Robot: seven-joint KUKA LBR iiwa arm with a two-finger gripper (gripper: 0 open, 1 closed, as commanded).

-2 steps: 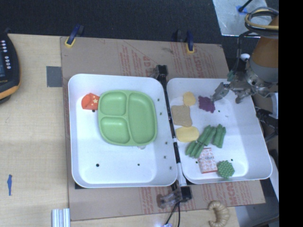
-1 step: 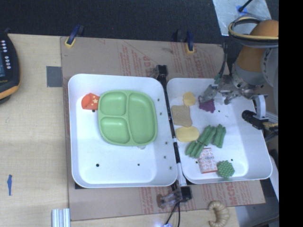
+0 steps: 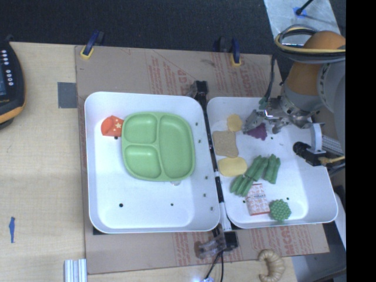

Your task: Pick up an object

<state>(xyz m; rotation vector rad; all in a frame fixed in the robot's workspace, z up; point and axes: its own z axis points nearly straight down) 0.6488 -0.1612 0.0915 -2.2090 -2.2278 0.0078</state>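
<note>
My gripper point(image 3: 262, 121) hangs low over the back of the right bin point(image 3: 317, 184), reaching in from the right. A small purple object point(image 3: 257, 133) lies right under and in front of it; contact between them cannot be made out. Elsewhere in that bin are a small yellow round piece point(image 3: 234, 122), a tan slice point(image 3: 225, 143), a yellow oval piece point(image 3: 232, 167), a bunch of green beans point(image 3: 258, 172), a red and white packet point(image 3: 257, 200) and a green knobbly ball point(image 3: 279, 210).
The left bin point(image 3: 106, 210) holds a green divided plate point(image 3: 158, 145) and a red piece point(image 3: 111, 126) with a yellow mark at its left. A black part of the arm point(image 3: 305, 151) sticks over the right bin's right side. A controller point(image 3: 9, 81) lies at far left.
</note>
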